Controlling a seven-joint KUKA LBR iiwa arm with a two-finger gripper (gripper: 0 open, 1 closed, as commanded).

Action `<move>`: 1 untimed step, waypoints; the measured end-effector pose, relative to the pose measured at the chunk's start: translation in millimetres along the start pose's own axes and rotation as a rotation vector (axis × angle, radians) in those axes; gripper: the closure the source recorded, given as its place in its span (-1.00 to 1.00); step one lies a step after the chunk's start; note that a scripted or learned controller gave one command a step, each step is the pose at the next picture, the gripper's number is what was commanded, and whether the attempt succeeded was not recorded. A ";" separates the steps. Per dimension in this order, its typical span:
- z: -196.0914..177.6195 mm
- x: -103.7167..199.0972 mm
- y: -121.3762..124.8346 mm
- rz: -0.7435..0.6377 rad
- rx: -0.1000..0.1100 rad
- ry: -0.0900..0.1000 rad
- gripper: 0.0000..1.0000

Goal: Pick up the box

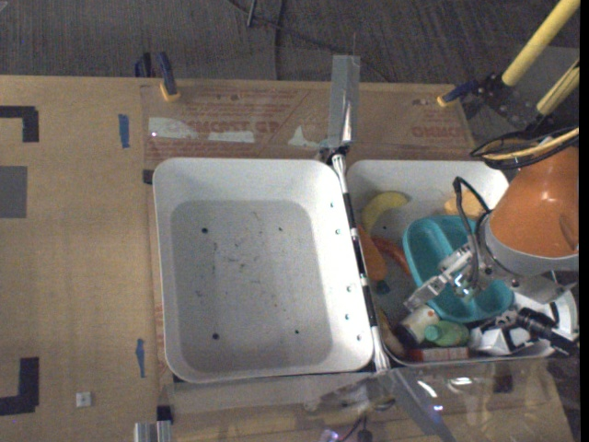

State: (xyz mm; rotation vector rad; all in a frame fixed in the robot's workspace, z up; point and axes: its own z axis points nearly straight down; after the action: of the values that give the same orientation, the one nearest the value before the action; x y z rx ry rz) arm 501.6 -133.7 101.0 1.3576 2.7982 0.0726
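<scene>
1. Camera view: left bin (164, 247) sits well apart from the action; everything happens in the right bin (405, 168), which is cluttered.
2. Arm (538, 215) reaches in from the right and covers that bin's right half.
3. Teal box (425, 247), my best read of the task's thing, lies mid-bin with its long axis running from far-left to near-right. Its near-right end is under the tool.
4. Gripper (453, 279) is on or just above the box's near-right part. Can't tell how far open it is or whether it has hold of anything.
5. Key relation: most of the box lies left and far of the gripper.
6. Yellow item (386, 208) is just beside the box's far-left end, green item (448, 334) just near of it. Both could get snagged.
</scene>
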 end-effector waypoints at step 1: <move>-0.1 -0.4 0.1 -0.017 0.001 -0.001 -1.00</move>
State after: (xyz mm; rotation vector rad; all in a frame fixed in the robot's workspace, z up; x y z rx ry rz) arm 501.9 -133.9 101.1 1.3336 2.8088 0.0702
